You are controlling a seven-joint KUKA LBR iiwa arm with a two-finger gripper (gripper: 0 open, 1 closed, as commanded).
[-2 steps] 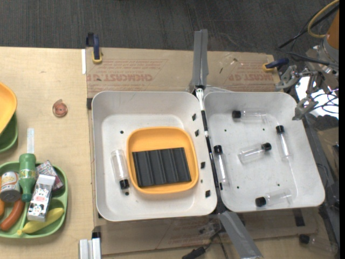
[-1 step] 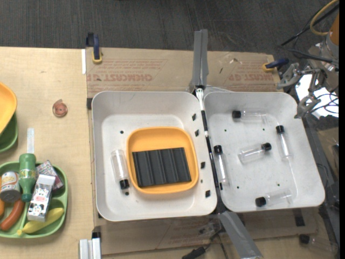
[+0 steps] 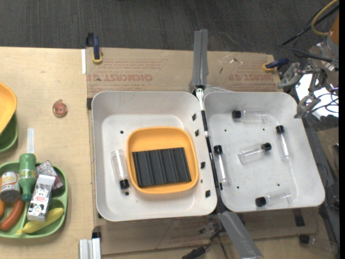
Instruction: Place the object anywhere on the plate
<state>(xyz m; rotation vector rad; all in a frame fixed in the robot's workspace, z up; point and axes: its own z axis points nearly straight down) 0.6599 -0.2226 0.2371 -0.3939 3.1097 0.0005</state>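
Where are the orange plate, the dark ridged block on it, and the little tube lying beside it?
orange plate [image 3: 161, 134], camera view, far rim.
dark ridged block [image 3: 161, 166], camera view, middle.
clear tube [image 3: 118, 165], camera view, glass body.

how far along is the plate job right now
Nothing looks done: the orange plate in the left bin holds only a dark ridged insert. One vial lies beside it; five more lie in the right bin. Picking one and setting it on the plate remains.
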